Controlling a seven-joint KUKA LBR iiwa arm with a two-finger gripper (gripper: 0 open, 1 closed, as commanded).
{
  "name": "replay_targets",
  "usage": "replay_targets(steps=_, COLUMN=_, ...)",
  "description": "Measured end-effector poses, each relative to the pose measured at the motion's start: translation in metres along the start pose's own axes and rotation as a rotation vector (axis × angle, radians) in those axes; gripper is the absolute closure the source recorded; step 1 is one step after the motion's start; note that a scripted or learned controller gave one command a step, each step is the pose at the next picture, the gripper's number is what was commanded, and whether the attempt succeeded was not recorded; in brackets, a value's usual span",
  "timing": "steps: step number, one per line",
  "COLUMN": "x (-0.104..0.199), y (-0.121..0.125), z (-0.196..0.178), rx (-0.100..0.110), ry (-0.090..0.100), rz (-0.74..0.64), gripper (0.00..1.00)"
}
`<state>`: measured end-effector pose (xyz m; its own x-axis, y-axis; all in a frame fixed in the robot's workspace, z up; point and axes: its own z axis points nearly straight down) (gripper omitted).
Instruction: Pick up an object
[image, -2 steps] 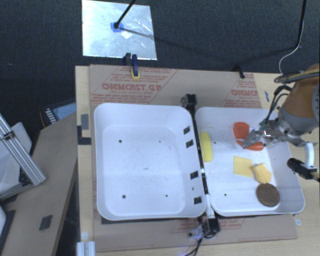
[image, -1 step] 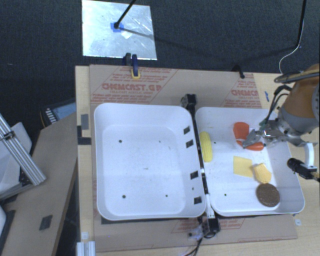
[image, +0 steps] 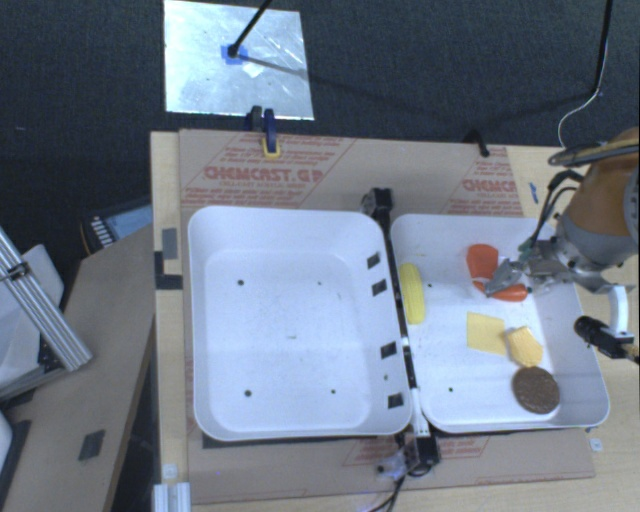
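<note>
The claw (image: 507, 280) sits low in the right bin (image: 440, 400), right against the orange piece (image: 484, 262); I cannot tell whether it has hold of it. It should grip squarely before lifting.

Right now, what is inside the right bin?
The right bin holds a corn cob, orange pieces, yellow slice, yellow chunk and brown disc. The gripper covers part of the orange.

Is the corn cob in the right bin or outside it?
In. The corn cob lies flat on the right bin's floor, along its left wall beside the divider.
</note>
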<state>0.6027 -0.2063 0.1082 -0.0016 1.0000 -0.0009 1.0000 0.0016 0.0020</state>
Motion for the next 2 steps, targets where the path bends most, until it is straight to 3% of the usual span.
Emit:
replay_targets(steps=1, x=0.053, y=0.054, z=-0.158, rx=-0.022, ry=-0.003, rz=-0.011, gripper=0.0)
replay_targets(steps=2, x=-0.001, y=0.014, z=-0.067, rx=0.007, ry=0.0, rz=0.005, gripper=0.0)
